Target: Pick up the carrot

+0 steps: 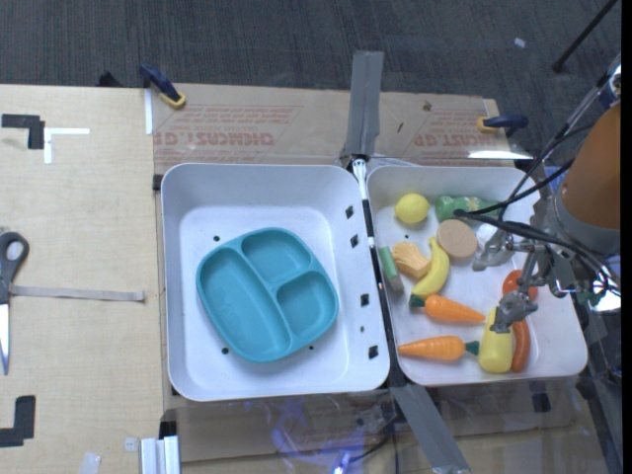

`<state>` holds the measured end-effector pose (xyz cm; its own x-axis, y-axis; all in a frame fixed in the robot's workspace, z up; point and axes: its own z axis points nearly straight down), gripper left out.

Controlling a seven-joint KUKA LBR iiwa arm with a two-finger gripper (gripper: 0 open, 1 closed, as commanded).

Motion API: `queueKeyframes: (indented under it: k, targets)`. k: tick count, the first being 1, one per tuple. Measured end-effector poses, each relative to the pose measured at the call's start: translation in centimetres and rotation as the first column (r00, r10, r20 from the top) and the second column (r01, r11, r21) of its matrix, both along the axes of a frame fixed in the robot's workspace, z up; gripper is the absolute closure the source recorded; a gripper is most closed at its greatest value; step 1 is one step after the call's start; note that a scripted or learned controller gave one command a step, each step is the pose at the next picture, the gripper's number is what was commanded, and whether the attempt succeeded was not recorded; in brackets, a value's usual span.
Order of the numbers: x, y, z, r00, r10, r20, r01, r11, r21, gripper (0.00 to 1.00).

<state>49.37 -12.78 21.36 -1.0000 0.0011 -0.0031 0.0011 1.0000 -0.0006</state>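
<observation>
I am seeing two orange plastic carrots with green tops (452, 310) lying in the right white bin (563, 363), one nearer me. The jaws are hanging just right of them over the bin; I cannot tell their opening.

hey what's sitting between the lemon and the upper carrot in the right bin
In the camera view, a banana lies between the lemon and the upper carrot, curving down from just below the lemon toward the carrot's green end.
</observation>
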Motion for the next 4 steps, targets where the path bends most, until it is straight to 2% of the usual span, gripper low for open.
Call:
queueKeyframes:
  k: [1,2,3,4]
  targets:
    - [0.9,1.6,-10.5,0.999,-0.032,0.01,0.032,0.999,-0.003,0.0]
    - [1.2,3.4,-12.1,0.99,-0.139,0.0,0.139,0.99,0.001,0.0]
    - [1.5,3.4,-11.1,0.991,-0.136,0.005,0.136,0.991,0.0,1.0]
    - [-0.3,8.8,-2.2,0.932,-0.361,0.002,0.361,0.932,0.001,1.0]
